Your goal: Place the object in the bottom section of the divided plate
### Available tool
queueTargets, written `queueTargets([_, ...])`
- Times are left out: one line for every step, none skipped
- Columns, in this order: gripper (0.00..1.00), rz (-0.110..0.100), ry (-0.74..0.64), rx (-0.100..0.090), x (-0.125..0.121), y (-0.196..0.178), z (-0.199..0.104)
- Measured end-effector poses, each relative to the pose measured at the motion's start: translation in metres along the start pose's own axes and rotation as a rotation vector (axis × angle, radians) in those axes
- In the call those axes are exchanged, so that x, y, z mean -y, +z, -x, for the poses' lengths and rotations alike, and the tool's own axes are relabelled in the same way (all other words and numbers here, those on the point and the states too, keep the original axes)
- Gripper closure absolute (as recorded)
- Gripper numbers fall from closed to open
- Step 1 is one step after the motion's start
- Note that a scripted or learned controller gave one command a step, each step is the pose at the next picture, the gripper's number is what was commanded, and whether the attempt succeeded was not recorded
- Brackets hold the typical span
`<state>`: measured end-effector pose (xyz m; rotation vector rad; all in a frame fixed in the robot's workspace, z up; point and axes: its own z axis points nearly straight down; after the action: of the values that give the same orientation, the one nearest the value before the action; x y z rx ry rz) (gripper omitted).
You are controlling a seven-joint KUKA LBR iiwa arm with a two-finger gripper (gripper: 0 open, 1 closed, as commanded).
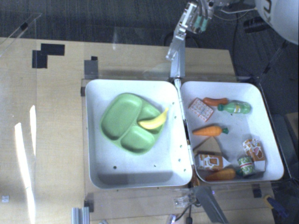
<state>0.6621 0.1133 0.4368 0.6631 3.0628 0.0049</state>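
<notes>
We see the green divided plate (pixel 126 120) lying in the left bin (pixel 107 171), and a banana (pixel 154 120) resting across its right side, on the ridge between the right section and the near one, its tip poking over the plate's right rim. So the object seems to sit on the plate, but we judge it is not squarely in the bottom section, the compartment nearest us. The pincer (pixel 190 18) hangs high beyond the far edge of the bins, above the tabletop (pixel 56 125), well apart from the banana; whether it is wide or narrow we cannot tell from here. To finish well, we would come down over the banana's middle, grip across its narrow width, lift it over the ridge, and set it low into the near compartment. The right bin (pixel 266 125) holds carrots, a bottle and small cartons, which we leave alone.
</notes>
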Motion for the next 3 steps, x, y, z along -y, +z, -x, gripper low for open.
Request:
queueTargets([0.0,0.0,-0.257,0.001,0.033,-0.001,0.013])
queueTargets([0.0,0.001,-0.478,0.002,0.059,-0.001,0.028])
queueTargets([0.0,0.001,-0.52,0.005,0.089,-0.002,0.048])
